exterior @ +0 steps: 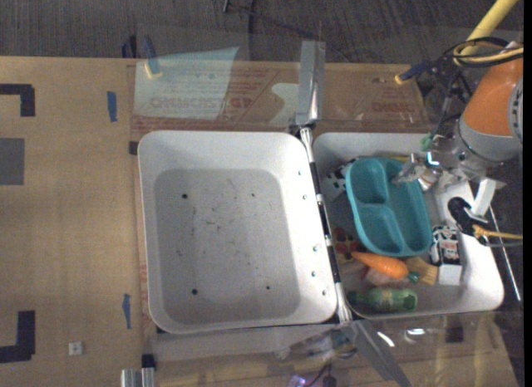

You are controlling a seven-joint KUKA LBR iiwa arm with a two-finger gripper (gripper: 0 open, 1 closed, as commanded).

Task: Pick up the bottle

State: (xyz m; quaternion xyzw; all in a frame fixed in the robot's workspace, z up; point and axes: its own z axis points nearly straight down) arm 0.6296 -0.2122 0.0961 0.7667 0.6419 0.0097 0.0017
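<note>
Down at about five o'clock, the green bottle lies on its side along the near wall of the right bin, just below an orange carrot. A teal divided tray sits above them. The gripper hovers at two o'clock over the tray's upper right corner, well apart from the bottle; whether it is spread or closed I cannot tell. The left bin sits beside, on the desk.
</note>
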